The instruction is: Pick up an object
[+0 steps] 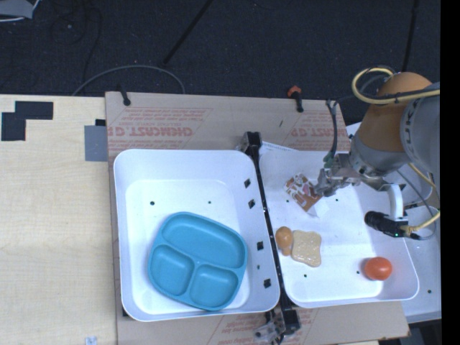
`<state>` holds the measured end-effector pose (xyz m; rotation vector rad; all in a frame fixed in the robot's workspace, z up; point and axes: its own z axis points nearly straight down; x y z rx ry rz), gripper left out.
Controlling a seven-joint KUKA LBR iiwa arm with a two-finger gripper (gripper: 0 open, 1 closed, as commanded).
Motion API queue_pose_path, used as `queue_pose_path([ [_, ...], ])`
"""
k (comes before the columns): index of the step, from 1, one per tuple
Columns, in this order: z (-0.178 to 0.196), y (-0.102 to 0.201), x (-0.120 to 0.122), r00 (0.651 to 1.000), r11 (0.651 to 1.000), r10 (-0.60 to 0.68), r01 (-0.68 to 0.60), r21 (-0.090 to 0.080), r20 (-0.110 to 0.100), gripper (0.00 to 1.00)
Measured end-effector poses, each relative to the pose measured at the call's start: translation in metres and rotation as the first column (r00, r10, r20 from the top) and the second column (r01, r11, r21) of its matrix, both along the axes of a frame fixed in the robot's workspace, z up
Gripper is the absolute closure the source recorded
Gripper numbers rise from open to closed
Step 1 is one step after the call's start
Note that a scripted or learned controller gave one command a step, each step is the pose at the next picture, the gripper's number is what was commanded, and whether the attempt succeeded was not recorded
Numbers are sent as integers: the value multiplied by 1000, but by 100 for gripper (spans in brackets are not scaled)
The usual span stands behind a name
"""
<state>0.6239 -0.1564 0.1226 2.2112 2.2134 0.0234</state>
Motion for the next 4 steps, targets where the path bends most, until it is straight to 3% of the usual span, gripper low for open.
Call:
queue_pose_path([
  [1, 45, 6, 1, 1000, 1000, 0, 0, -2, -18, 100],
  [3, 154, 9, 1, 1000, 1000, 1, -1, -2, -17, 100],
  [4, 147, 57, -1, 1000, 1000, 2, -2, 0, -24, 100],
])
